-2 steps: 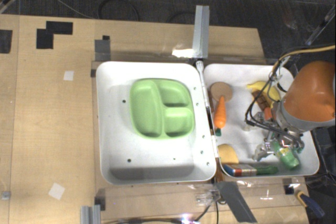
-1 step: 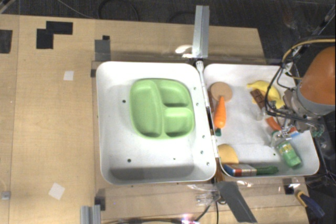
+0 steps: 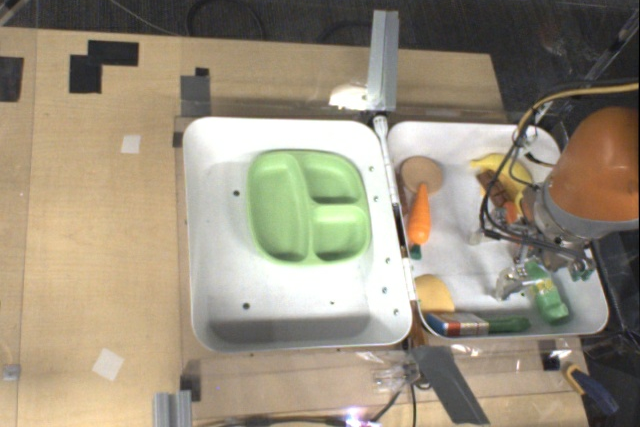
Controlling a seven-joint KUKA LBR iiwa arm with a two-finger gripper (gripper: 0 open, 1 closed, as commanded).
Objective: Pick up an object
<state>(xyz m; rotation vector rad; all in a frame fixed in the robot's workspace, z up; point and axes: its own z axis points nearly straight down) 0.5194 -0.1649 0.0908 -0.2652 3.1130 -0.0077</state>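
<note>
My gripper [image 3: 520, 279] hangs low over the front right part of the right bin [image 3: 455, 137], under the orange band of the arm [image 3: 600, 165]. A green object [image 3: 549, 302] lies just to its front right, touching or nearly touching it. To its left, an orange carrot [image 3: 418, 215] lies against the bin's left wall, with a tan wooden piece [image 3: 421, 172] behind it. A yellow banana [image 3: 498, 165] lies at the back, partly hidden by cables. A yellow-tan round piece [image 3: 433, 292] and a red and green marker [image 3: 482, 323] lie at the front.
The left bin [image 3: 215, 295] holds a green divided plate [image 3: 305, 205]. A metal post [image 3: 383, 60] stands behind the wall between the bins. Black cables [image 3: 500, 205] loop from the wrist over the back right of the right bin.
</note>
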